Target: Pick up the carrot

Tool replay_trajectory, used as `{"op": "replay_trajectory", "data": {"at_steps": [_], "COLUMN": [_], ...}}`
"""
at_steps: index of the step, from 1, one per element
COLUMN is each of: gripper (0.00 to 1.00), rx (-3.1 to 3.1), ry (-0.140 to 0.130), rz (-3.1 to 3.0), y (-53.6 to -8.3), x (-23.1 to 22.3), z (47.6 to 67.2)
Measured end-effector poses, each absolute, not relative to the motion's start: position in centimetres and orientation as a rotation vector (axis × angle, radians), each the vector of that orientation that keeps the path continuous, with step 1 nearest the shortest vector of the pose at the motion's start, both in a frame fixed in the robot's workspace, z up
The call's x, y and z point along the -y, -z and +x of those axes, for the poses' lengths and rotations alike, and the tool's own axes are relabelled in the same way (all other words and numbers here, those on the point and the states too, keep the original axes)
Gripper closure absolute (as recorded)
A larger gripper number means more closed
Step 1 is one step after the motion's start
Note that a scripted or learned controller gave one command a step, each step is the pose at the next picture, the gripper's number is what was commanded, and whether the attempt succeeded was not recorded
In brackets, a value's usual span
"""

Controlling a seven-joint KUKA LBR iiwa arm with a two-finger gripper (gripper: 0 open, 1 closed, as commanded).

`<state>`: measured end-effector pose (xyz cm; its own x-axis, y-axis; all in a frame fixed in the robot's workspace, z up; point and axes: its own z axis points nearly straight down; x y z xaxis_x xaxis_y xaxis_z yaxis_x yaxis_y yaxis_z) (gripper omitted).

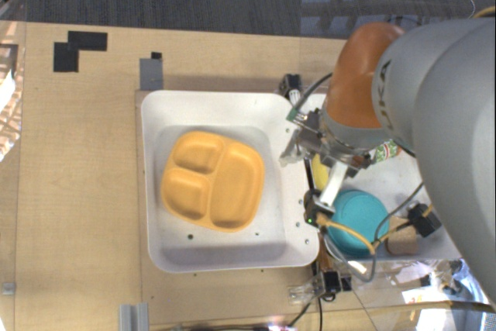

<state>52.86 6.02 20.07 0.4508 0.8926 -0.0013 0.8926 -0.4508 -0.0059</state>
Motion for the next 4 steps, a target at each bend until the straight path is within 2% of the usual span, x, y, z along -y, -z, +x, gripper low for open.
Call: {"op": "replay_trajectory", "data": {"at_steps": [1,2,3,4], "gripper": [0.00,0.00,0.00,0.00], "rx": [1.577,1.680,1.138,0.705], "ry": [-0.005,0.027,0.007,0.031], "rz": [-2.709,-2.659,-2.937,-3.060], "y": [-14.0,-9.2,-9.2,-9.2], "x": [-17.3,-15.9,-19.7,-17.2], "z": [52.3,49.2,50.8,54.9]}}
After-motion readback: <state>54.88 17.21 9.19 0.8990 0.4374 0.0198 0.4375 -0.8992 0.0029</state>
